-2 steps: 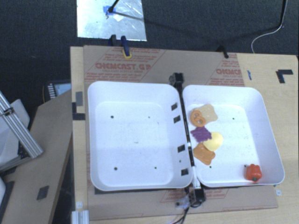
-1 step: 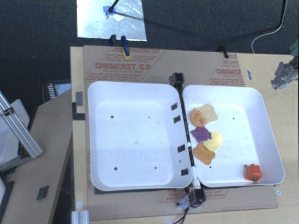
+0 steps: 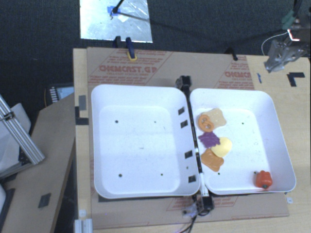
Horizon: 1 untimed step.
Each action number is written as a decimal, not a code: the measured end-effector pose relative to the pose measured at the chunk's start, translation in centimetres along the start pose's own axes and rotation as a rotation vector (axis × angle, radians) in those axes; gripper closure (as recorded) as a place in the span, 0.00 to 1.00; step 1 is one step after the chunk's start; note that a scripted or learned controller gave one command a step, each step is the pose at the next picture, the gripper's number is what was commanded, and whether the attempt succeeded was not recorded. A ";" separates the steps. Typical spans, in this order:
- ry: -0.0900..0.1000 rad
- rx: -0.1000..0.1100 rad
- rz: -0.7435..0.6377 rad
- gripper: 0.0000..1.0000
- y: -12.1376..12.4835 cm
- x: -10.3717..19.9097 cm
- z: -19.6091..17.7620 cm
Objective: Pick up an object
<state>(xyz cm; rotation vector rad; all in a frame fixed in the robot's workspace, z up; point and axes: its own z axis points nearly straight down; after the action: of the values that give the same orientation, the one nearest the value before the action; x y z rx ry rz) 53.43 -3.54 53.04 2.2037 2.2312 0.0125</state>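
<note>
At the upper right corner of the camera view, the gripper (image 3: 284,52) hangs above the bench's brown board, outside both bins and well apart from every object; from this angle it reads as a pale metallic block with thin cables looping over it, and whether its jaws are released or clenched cannot be told. Nothing shows between them. Below and to the left of it lies the right bin (image 3: 277,125), a shallow white tray, and all the loose pieces sit in it. Against its left wall is a tight cluster: a tan slice (image 3: 217,115) with an orange pretzel-shaped piece (image 3: 205,123) lying on its left part, a purple piece (image 3: 209,139) just below them, a pale yellow rounded piece (image 3: 222,147) touching the purple one on its right, and an orange wedge (image 3: 213,159) just under both. Well apart from that cluster, in the bin's lower right corner, a small red-orange piece (image 3: 263,179) with a dark stem rests close to the rim. Beside the right bin, joined along a strip of black clips, sits the left bin (image 3: 97,130). Farther up, beyond the board, a shiny metal sheet (image 3: 115,12) lies on dark carpet.
</note>
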 end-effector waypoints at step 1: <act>0.000 0.023 0.003 1.00 0.0 6.8 16.1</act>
<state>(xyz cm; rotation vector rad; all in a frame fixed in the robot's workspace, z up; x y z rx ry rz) 53.49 3.31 37.00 2.2181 2.2396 -0.0131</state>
